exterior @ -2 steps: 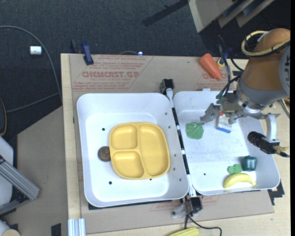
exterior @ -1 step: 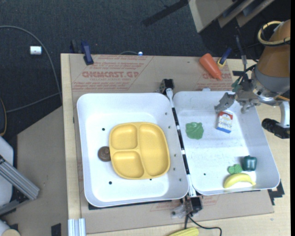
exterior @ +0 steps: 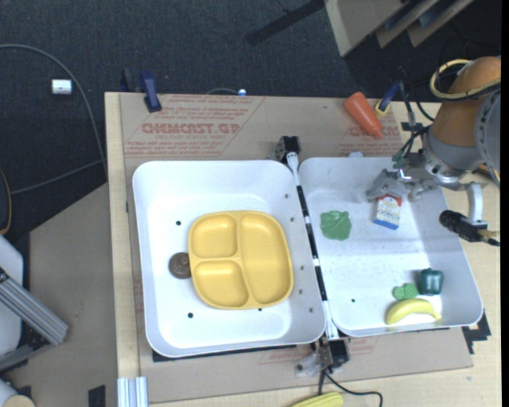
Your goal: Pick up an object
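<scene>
Bench (exterior: 199, 127) of brown board, dark carpet (exterior: 71, 40) around it. Left bin (exterior: 159, 191) holds yellow tray (exterior: 238, 259). Gripper (exterior: 395, 191) poised over carton (exterior: 387, 212); jaw state cannot be told.

We see dark carpet (exterior: 56, 151), a printed cardboard sheet (exterior: 199, 119) over the bench, a white cable (exterior: 32, 56) (looping at left), a beige box (exterior: 398, 20) top right.

The brown disc (exterior: 180, 265) in the left bin (exterior: 151, 187) is half covered by the yellow plate (exterior: 239, 259); the arm (exterior: 469, 111) runs off the right edge; the small carton (exterior: 388, 212) lies partly under the gripper (exterior: 394, 184), its print too small to read; a yellow object (exterior: 318, 400) is cut by the bottom edge.
</scene>
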`<act>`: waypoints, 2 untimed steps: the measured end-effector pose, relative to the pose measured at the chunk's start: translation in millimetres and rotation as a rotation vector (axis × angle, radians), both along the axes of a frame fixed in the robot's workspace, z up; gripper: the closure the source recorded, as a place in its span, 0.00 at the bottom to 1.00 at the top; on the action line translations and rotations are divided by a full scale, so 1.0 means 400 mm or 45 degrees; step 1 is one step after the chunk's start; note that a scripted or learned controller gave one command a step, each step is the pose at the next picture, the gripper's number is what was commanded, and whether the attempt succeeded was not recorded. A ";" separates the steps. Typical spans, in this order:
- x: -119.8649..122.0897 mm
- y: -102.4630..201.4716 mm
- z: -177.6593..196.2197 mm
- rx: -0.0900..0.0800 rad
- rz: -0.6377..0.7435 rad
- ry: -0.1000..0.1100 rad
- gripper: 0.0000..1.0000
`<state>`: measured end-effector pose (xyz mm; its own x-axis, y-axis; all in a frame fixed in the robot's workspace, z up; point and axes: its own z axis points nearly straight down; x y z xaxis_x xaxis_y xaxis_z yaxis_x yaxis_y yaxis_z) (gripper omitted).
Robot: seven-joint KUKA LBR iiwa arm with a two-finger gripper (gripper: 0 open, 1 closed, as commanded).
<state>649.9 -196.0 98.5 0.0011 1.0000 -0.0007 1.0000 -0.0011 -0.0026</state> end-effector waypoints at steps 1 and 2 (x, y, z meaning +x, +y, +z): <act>0.006 0.000 0.033 -0.004 0.002 -0.010 1.00; -0.138 0.080 0.127 0.002 0.002 -0.003 1.00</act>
<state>594.8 -164.2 149.4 -0.0004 1.0000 0.0005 1.0000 0.0004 -0.0003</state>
